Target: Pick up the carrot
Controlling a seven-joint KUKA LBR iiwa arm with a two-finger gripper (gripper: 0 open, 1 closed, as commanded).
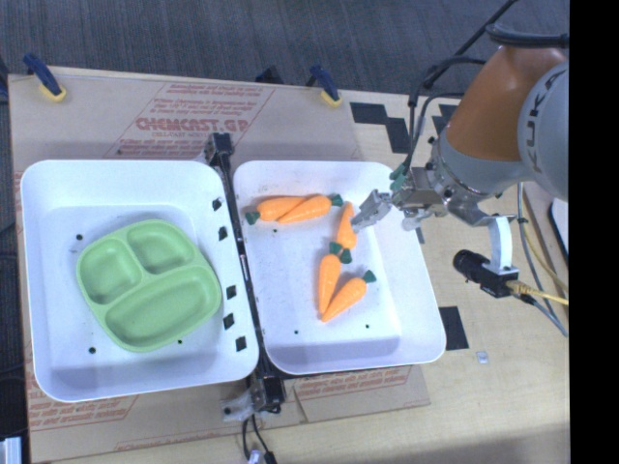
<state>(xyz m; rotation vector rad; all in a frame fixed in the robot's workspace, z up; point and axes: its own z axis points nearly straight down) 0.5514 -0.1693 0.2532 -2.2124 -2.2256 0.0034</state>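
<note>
In the right bin [411, 288], nearest the camera, two carrots [337, 286] lie touching. Beyond them a single carrot [345, 226] stands lengthwise, my gripper [370, 209] poised just beside its upper end; how wide my tool stands I cannot tell. Farthest, a carrot pair [292, 208] lies crosswise. The left bin [44, 288] holds a green divided plate [148, 284].
</note>
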